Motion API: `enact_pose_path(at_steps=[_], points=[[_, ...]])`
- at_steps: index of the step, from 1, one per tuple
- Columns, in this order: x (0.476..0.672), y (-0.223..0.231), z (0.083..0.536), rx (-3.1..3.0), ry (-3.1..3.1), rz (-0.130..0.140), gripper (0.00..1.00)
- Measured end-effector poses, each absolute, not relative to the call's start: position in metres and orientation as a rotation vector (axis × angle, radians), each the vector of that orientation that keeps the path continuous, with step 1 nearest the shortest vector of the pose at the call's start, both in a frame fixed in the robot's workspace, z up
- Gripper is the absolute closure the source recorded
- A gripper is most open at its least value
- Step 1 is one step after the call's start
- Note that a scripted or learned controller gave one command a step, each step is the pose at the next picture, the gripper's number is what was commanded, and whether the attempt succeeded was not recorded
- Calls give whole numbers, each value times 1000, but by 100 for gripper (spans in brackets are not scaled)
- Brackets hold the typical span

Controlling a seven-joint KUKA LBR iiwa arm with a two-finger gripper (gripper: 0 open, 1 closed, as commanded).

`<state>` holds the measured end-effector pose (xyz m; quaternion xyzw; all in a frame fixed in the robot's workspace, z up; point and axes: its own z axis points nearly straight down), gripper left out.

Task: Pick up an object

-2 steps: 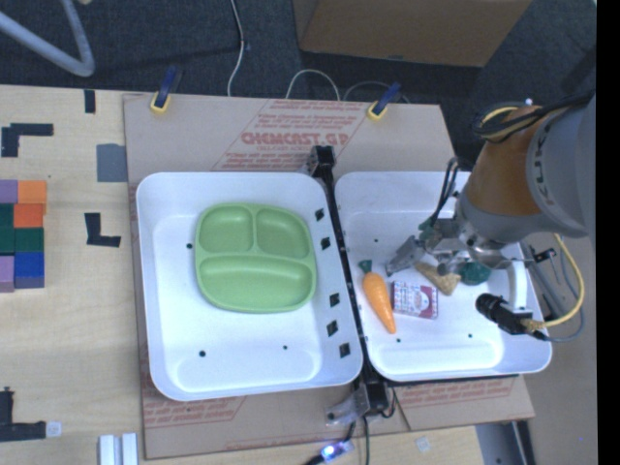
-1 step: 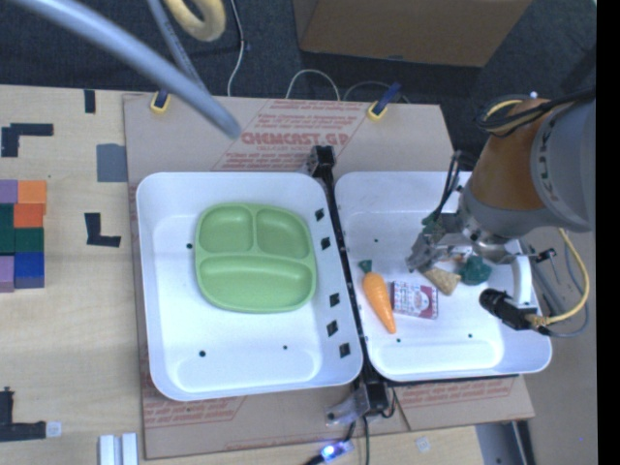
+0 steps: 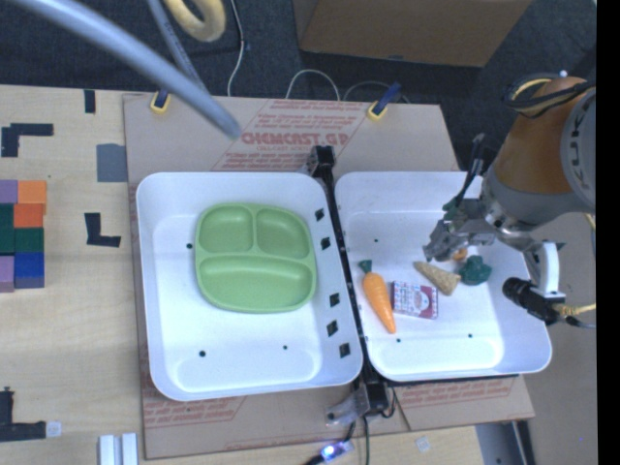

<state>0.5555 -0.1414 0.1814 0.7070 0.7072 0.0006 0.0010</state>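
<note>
In the right bin (image 3: 484, 352) lie an orange carrot (image 3: 379, 301), a small pink-and-white carton (image 3: 415, 299), a tan wedge-shaped piece (image 3: 440, 277) and a teal object (image 3: 476, 270). My gripper (image 3: 448, 245) hangs low over the bin, just above the tan wedge and left of the teal object. The arm's grey and orange body comes in from the right and hides part of what lies under the wrist. Nothing shows between the gripper's tips.
The left bin (image 3: 174, 356) holds a green divided plate (image 3: 257, 258). A black divider (image 3: 334, 260) runs between the bins. Coloured blocks (image 3: 21, 235) sit at the far left of the bench. A cardboard box (image 3: 417, 13) stands behind.
</note>
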Motion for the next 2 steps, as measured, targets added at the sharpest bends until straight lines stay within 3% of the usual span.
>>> enact_pose_path(at_steps=[1,2], points=[[556,-141,228,2218,2222,1,100],[564,-81,236,2214,2230,2,100]])
